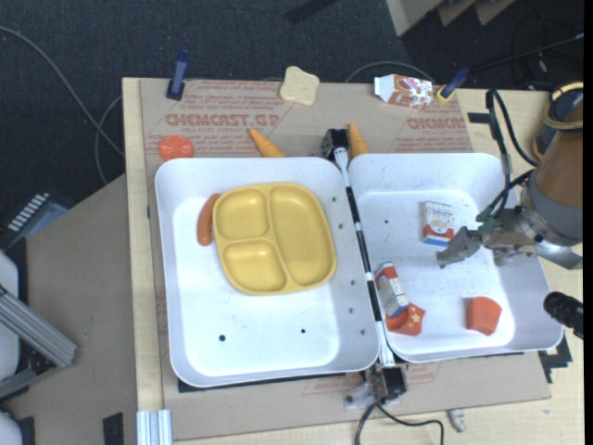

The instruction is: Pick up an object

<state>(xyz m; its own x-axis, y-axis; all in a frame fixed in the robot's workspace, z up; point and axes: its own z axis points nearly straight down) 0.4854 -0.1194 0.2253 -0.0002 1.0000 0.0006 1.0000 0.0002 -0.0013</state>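
Red sausage point(205, 219) lies in the left bin point(185, 332), touching the left rim of a yellow divided plate point(274, 237); whether the plate overlaps part of it cannot be told. In the right bin point(445, 346), a red-and-white packet point(396, 299) lies against the wall between the bins, its print too small to read. A small white carton point(437, 221) sits further right and higher in the view. An orange block point(483, 313) sits near the front right corner, apart from the others.

The gripper point(457, 247) hangs over the right bin just below and right of the carton, with nothing visibly in it. Its tip is a dark blur, so whether it is spread or pressed together cannot be told. The arm point(556, 188) is cut off at the right.

The bins rest on printed brown cardboard point(222, 114) with toy bread point(298, 84) and a carrot point(266, 143) on it, over dark carpet point(83, 26).
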